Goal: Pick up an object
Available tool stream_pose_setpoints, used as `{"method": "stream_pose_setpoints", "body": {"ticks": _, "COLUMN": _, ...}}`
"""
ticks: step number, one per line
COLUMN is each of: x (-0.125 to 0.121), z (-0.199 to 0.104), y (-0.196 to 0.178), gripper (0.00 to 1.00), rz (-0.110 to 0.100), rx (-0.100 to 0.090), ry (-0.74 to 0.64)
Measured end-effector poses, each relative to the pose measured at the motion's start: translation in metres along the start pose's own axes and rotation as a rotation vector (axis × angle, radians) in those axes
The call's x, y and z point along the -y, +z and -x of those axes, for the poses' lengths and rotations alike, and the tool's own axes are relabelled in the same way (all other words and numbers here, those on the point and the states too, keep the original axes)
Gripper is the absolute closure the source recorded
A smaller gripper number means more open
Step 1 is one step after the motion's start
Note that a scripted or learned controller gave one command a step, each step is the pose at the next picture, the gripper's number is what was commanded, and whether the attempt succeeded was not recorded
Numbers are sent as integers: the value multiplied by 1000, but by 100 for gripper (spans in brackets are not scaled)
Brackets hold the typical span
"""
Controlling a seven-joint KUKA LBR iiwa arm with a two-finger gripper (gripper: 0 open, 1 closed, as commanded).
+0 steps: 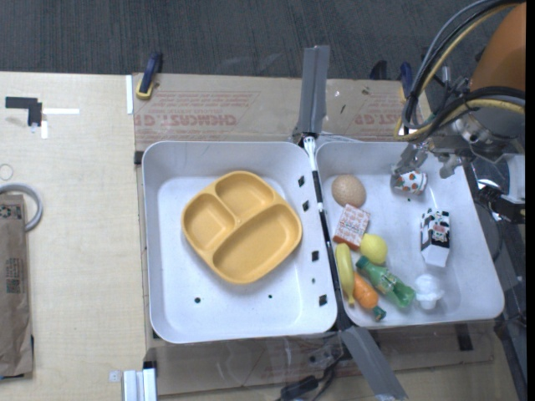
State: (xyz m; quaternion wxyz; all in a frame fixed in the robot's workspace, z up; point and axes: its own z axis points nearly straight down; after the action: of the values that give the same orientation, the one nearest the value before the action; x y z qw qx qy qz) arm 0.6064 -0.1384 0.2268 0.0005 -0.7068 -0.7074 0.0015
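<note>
My gripper [431, 162] hangs over the far right part of the right bin [476, 307]. Just below its left side is a small white object with red and dark spots [409, 182], touching or nearly touching the gripper; whether it is held is unclear. Lying loose in the same bin are a tan egg-shaped ball [349, 190], a red-and-white packet [353, 222], a lemon [374, 248], a banana [343, 267], a carrot [365, 291], a green bottle [389, 281], a black-and-white carton [435, 237] and a small white cup [427, 291].
A yellow divided plate [242, 226] lies in the left bin [159, 249]. A grey divider bar [313, 90] runs between the bins at the back. Black cables [451, 40] loop above the arm at the upper right. A blue clamp [150, 73] sits on the cardboard behind the left bin.
</note>
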Motion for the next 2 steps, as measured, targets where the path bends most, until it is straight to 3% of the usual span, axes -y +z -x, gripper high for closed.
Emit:
{"method": "stream_pose_setpoints", "body": {"ticks": 1, "x": -32, "z": 28, "y": 64, "gripper": 0, "rz": 1, "rx": 1, "ry": 5}}
{"method": "stream_pose_setpoints", "body": {"ticks": 2, "x": -14, "z": 8, "y": 13, "gripper": 0, "rz": 3, "rx": 1, "ry": -123}}
